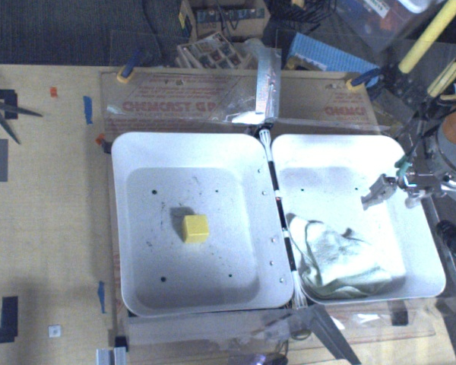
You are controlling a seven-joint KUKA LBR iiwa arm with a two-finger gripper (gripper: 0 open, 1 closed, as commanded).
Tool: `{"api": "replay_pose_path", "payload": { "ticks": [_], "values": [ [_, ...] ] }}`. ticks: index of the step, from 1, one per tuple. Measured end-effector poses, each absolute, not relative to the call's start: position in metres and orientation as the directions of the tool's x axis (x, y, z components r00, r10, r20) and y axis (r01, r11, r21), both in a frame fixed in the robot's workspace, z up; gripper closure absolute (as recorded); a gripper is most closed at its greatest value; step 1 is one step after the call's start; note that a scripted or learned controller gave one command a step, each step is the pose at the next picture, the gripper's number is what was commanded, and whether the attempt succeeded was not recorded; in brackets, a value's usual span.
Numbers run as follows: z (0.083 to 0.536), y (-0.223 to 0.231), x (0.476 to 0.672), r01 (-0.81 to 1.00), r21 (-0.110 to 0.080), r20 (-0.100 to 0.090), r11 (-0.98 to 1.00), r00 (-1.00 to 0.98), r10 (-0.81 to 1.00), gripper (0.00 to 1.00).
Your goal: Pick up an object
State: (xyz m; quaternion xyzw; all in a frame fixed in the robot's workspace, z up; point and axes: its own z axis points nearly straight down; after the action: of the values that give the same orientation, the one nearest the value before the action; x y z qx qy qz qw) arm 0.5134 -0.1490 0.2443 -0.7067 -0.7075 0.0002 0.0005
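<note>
I see the pincer [380, 191] over the right bin [342, 157], near that bin's right rim, and I cannot tell whether it is released or clenched; nothing shows in it. The yellow block [196, 228] sits in the left bin [137, 158], close to that bin's middle, well apart from the pincer. A crumpled white cloth [338, 258] lies in the right bin's near half, reaching up against the divide between the two bins, below the pincer in my view. Both bins rest side by side on the bench [45, 226], touching along their shared edge.
</note>
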Motion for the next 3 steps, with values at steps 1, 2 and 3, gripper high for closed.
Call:
{"api": "replay_pose_path", "payload": {
  "ticks": [1,2,3],
  "values": [
    [0.096,-0.214,0.538,0.999,0.004,0.007,-0.037,0.037,0.999,0.0],
    [0.088,-0.211,0.52,0.999,0.007,0.002,0.051,-0.051,0.999,0.0],
    [0.1,-0.214,0.52,0.999,0.012,-0.002,0.047,-0.047,0.999,1.0]
  ]
}}
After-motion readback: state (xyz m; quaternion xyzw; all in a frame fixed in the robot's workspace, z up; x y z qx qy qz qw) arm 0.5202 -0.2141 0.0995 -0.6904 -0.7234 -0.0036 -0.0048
